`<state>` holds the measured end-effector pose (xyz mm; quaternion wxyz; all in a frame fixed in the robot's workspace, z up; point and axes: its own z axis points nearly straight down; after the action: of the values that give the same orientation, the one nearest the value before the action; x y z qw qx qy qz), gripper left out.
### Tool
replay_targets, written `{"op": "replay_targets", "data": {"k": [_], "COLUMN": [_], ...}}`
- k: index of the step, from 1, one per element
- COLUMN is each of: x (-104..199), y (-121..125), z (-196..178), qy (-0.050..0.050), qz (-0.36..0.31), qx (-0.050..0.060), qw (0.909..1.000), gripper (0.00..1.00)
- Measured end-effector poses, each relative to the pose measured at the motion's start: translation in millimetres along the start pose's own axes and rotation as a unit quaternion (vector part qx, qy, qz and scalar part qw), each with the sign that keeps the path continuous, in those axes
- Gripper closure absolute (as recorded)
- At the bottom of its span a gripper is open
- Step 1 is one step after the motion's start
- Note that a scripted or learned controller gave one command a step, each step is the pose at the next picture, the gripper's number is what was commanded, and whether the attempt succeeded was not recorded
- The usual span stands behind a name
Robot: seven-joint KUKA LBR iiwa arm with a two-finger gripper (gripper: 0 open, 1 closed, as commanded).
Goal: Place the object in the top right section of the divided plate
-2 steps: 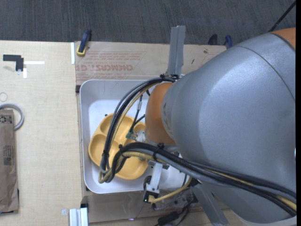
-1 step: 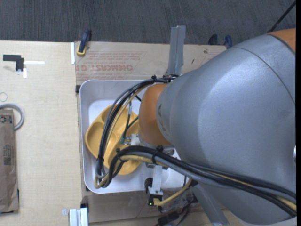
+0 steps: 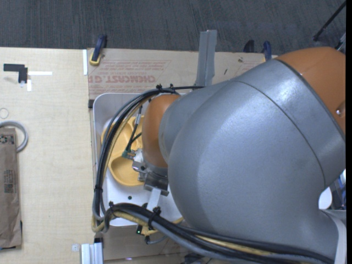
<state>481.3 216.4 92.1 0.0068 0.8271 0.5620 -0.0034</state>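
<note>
Camera view: yellow divided plate (image 3: pixel 118 166) lies in the white bin (image 3: pixel 102 106) beneath my arm (image 3: pixel 247 164); I cannot tell my grip's state.

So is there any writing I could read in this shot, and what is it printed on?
"CHEMCAST GP", red print seen upside down, on the cardboard sheet behind the bin; the last letters are my best guess, and the smaller red lines beside it are too blurred to read.
Black print on the brown paper bag at the left edge: too small to read.
I can read nothing on the arm or the yellow plate.
</note>
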Motion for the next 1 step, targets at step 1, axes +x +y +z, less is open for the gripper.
{"op": "replay_targets", "data": {"k": [1], "x": [5.6], "y": [-7.0], "z": [-135.6], "qy": [-0.002], "qz": [0.191], "qx": [0.007], "qw": [0.9815], "gripper": [1.0]}}
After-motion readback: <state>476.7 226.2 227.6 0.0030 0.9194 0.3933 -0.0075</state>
